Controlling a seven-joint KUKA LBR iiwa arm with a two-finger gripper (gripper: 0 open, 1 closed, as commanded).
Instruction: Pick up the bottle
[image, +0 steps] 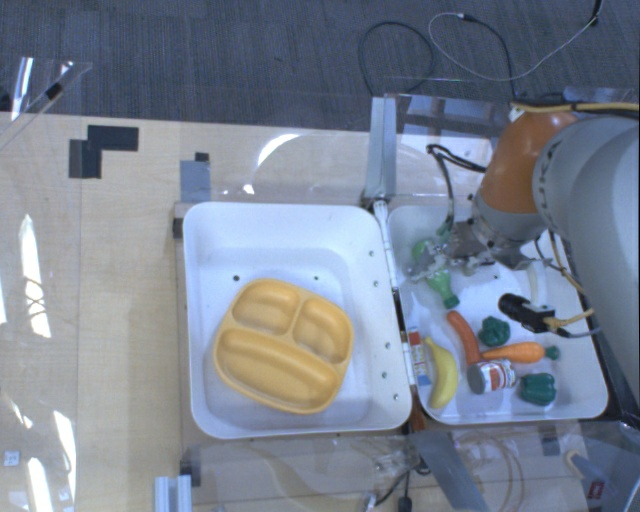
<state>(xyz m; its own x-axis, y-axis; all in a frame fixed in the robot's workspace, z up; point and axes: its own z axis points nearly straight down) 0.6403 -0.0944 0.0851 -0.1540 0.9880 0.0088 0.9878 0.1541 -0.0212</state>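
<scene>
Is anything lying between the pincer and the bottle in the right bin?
Yes. The pincer is toward the far end and the bottle lies near the front. Between them lie a small green piece and a red-orange sausage-shaped toy.

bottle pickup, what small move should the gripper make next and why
Probably a short move toward the bin's near edge: the gripper sits at the right white bin's far left corner over a green item, while the small bottle with a red-and-white label lies nearer, between the yellow banana and green pepper.
</scene>
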